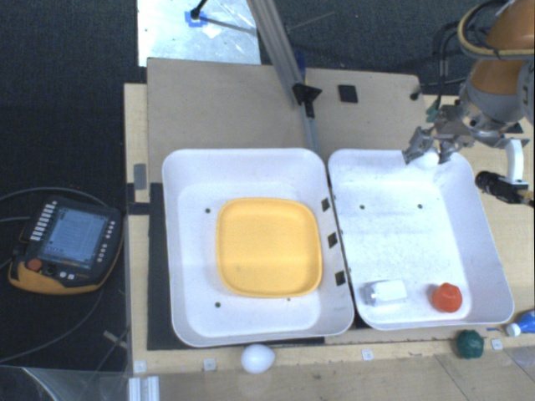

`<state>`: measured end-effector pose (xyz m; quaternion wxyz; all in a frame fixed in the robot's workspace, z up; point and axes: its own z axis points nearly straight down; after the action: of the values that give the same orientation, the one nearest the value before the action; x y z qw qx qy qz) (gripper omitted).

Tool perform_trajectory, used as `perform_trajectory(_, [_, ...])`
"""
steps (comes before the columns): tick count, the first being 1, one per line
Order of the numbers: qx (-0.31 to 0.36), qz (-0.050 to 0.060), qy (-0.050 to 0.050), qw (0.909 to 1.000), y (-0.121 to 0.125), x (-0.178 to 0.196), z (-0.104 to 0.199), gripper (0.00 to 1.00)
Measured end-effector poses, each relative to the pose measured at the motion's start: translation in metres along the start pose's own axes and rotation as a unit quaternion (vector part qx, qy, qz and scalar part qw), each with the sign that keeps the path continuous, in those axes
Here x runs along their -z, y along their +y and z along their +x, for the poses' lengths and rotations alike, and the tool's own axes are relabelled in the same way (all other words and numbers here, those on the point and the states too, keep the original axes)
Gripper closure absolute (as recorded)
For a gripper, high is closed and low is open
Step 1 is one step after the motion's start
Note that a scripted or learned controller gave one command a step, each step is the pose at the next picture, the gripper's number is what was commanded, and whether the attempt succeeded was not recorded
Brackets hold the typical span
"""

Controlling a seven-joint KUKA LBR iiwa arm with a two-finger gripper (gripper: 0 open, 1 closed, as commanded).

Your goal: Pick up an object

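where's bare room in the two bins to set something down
Most of the right bin floor, between the hand at the far rim and the white block and red object. The left bin is crowded by the yellow plate.

A single fixed camera looks steeply down on the bench (251, 107) from above, at moderate height, taking in both white bins (418, 182) whole. The claw (433, 149) sits upper right; the bins spread left of and below it, toward the frame's near edge.
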<state>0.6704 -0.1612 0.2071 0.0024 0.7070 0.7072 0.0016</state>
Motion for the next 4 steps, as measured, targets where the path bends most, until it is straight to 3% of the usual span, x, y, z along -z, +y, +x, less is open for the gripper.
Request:
perform_trajectory(1, [0.0, 0.002, 0.0, 1.0, 0.001, 0.019, 0.0, 1.0])
perform_trajectory(2, [0.002, 0.002, 0.001, 1.0, 0.002, 0.025, 0.055, 1.0])
perform_trajectory(4, [0.002, 0.003, 0.001, 1.0, -0.02, 0.01, 0.159, 1.0])
